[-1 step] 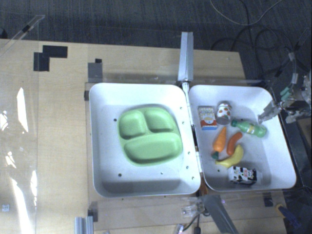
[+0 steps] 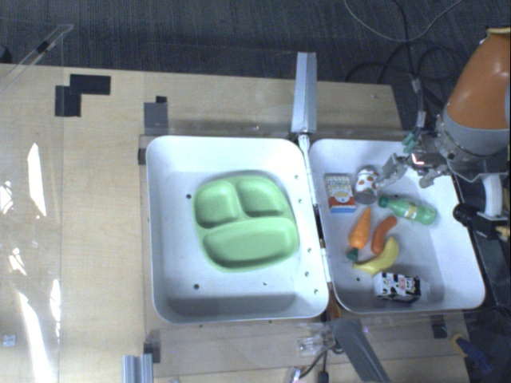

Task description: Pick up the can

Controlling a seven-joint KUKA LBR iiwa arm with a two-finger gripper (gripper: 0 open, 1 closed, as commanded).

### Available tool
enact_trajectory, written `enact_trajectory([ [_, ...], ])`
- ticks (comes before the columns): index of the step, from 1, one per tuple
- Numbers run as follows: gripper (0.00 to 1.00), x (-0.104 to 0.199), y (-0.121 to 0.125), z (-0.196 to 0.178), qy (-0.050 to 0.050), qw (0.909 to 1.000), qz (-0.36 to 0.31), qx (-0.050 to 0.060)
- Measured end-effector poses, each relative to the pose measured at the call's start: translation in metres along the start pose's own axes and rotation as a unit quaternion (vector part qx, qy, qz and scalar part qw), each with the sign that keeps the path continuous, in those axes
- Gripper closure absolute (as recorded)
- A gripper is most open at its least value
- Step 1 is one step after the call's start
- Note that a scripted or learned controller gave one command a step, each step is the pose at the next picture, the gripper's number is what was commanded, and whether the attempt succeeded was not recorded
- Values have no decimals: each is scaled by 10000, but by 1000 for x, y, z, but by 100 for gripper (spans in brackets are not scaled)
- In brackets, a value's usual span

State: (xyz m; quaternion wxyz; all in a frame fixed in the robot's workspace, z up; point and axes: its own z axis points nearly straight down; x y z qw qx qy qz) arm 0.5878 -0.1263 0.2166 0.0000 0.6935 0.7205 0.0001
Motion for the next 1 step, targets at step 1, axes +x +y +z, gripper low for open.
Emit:
enact_trajectory([
  [1, 100, 1, 1, -10, 1, 10000, -13, -14],
])
